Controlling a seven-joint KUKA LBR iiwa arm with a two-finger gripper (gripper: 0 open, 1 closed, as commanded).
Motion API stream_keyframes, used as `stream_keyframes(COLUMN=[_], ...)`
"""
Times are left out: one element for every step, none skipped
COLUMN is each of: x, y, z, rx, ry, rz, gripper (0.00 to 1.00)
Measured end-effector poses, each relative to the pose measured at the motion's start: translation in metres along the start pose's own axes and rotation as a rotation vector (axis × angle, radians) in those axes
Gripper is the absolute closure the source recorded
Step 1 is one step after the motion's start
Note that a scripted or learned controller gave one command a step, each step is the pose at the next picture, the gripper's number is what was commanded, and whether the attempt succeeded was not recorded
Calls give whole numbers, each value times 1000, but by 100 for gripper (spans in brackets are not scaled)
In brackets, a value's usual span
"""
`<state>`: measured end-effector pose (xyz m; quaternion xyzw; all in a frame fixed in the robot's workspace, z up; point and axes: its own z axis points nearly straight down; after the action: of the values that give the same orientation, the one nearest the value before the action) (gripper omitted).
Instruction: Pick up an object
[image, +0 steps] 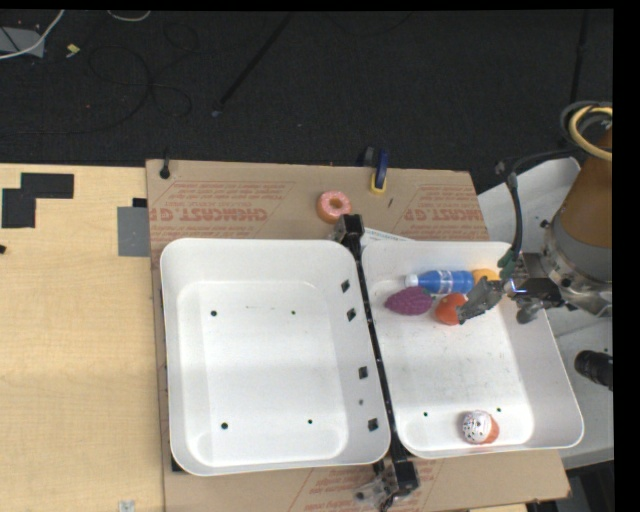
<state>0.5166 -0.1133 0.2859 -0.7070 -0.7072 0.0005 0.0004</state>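
The orange ball (449, 310) sits just beside the claw (484, 299), on its left, in the right bin (540, 400). I cannot tell what the claw is doing. A purple toy (408, 301) and blue bottle (445, 281) crowd close, so the claw should drop straight down over the ball.

Both bins (260, 450) white. Right bin: purple lump (408, 301), blue bottle (445, 281), orange piece (450, 310), white ball with orange speckles (478, 428). Pink ring (334, 206) on brown cardboard (250, 205) with red print; table (70, 350) pale wood.
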Motion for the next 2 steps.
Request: stream_keyframes(x=[8, -15], y=[4, 79], z=[131, 177], rx=[14, 0], ry=[3, -1], rz=[0, -3], gripper=[0, 0])
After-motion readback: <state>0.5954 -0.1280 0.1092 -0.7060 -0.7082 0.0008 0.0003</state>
